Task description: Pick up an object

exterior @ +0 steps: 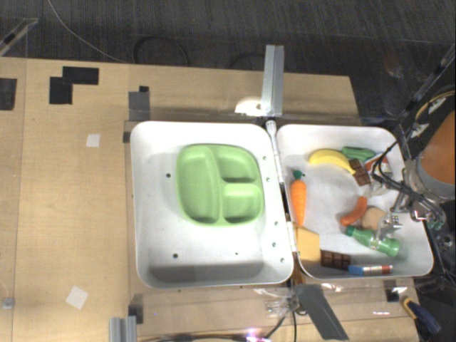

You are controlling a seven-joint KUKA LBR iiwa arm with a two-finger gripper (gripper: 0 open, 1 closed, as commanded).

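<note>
The right bin holds several small items: a banana, a carrot, an orange-red sausage, a beige round piece, a green bottle lying on its side, a yellow cheese wedge, a brown chocolate bar and a red-and-blue marker. My gripper reaches in from the right edge and hangs low over the right side of this bin, just above the green bottle and beside the beige piece. Nothing is visibly lifted.
A green divided plate lies in the left bin. A green pod and a small brown block sit near the banana. Cables trail along the arm at the right. A metal post stands behind the bins.
</note>
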